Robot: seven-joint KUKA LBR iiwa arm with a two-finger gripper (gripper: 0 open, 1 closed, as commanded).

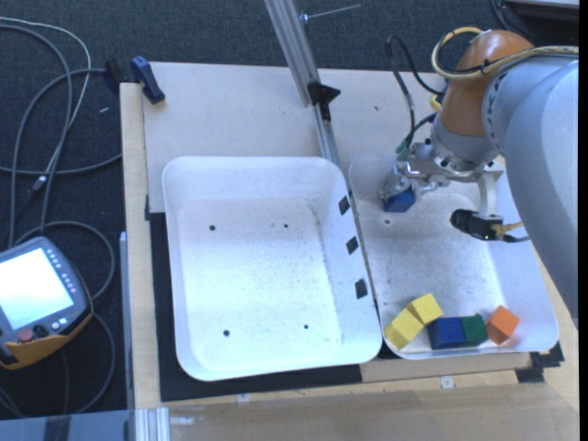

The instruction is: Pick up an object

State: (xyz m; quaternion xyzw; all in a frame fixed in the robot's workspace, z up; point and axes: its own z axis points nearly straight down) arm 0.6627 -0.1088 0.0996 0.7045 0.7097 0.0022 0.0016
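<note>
Surroundings: dark carpet floor around a pale wooden desk; loose black cables lie on the floor off the desk's left edge, beside a grey and orange handheld control pendant with a lit screen.
Desk: two shallow white plastic bins side by side, the left white bin larger, the right white bin against its right wall; a blue clamp sits at the desk's far left corner, and a slanted aluminium rail rises from the far edge.
Arm: grey KUKA arm with an orange band reaches in from the right, wrist over the far end of the right bin.
Jaws: pointing down, pinching a small blue block near the right bin's far left corner.
Other blocks: along the right bin's near edge, a yellow block and a second yellow block touching, then a blue cube, a green cube and an orange cube in a row.
</note>
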